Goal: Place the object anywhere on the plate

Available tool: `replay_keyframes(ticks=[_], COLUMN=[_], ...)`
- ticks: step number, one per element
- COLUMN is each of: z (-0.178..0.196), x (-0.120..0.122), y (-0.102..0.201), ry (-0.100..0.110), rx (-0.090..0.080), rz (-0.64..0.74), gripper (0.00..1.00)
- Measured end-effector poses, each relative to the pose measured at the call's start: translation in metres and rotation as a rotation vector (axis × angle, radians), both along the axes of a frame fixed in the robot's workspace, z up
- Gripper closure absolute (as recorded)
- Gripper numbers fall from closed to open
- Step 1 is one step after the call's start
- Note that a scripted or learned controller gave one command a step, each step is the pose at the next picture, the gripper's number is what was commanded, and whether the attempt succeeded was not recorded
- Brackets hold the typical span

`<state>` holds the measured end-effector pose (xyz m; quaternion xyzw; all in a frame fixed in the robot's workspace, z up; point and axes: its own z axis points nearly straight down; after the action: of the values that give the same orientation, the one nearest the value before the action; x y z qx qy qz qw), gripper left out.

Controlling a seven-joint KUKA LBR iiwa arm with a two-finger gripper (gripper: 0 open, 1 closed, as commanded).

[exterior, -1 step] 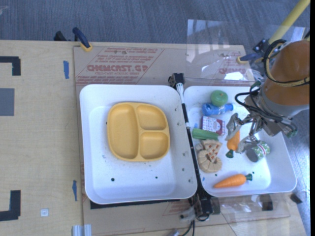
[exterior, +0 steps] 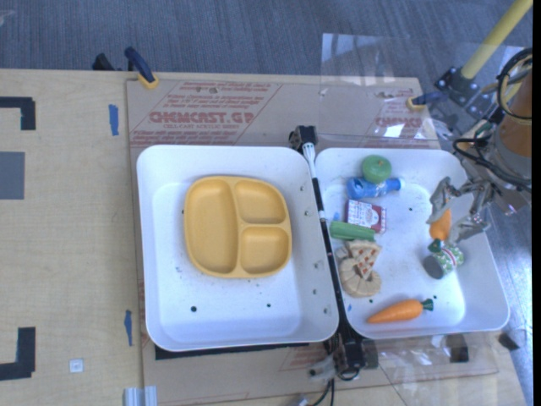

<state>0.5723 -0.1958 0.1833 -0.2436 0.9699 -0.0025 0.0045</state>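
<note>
A yellow divided plate (exterior: pixel 208 227) lies in the left white bin (exterior: pixel 169 311). My gripper (exterior: pixel 458 210) hangs over the right side of the right bin (exterior: pixel 486 307), and its fingers look spread open. A small orange piece (exterior: pixel 440 225) lies just under the left finger (exterior: pixel 439 194), not visibly clamped. Below it rests a grey, green and white toy (exterior: pixel 443 259).
The right bin also holds a green ball (exterior: pixel 376 168), a blue bottle (exterior: pixel 372 188), a red and white packet (exterior: pixel 367 216), a green stick (exterior: pixel 351 231), a pizza slice on biscuits (exterior: pixel 361 271) and a carrot (exterior: pixel 396 311). A black divider (exterior: pixel 319 218) separates the bins.
</note>
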Motion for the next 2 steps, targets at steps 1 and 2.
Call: replay_keyframes(ticks=[1, 2], z=[0.061, 0.072], x=[0.049, 0.051], y=[-0.027, -0.026], ry=[-0.005, -0.017], rx=[0.0, 0.002], rz=[0.155, 0.151], gripper=[1.0, 1.0])
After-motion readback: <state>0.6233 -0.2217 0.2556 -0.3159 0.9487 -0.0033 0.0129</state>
